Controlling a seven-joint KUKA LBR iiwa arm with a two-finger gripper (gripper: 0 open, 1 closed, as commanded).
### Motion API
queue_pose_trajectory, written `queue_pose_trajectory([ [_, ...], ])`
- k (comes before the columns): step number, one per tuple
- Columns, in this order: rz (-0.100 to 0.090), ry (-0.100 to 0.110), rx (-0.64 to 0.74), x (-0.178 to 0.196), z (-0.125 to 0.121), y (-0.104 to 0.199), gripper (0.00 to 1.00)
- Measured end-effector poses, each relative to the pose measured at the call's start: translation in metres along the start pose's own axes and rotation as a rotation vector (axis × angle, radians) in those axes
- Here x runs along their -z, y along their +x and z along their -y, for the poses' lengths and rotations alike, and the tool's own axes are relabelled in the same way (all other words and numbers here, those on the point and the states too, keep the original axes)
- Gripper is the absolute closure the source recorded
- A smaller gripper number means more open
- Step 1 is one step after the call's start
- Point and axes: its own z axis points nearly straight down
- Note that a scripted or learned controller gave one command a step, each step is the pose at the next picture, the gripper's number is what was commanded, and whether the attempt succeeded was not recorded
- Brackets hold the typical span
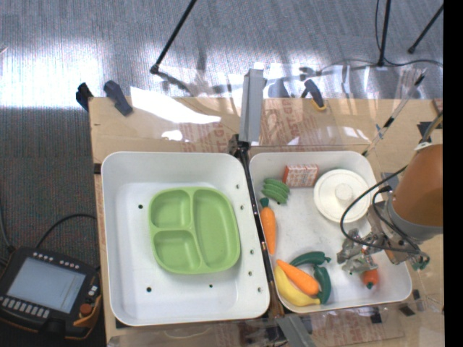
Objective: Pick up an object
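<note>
Low, end effector hangs w/ tips over small orange-red piece.

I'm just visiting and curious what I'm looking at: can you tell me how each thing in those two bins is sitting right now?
Green divided plate: flat in the left bin, nothing on it.
White lid: flat in the right bin.
Small orange box: lying by the far wall.
Long carrot: lying along the left wall.
Banana: lying at the near wall, touching a second carrot.
Gripper: low in the right bin, beside a small red thing.
</note>
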Motion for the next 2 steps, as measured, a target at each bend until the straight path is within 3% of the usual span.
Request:
queue_pose_trajectory([
  [1, -0.001, 0.002, -0.233, -0.0097, -0.0589, -0.0178, 1.00],
  [2, -0.002, 0.002, -0.232, -0.0097, -0.0591, -0.0179, 0.00],
])
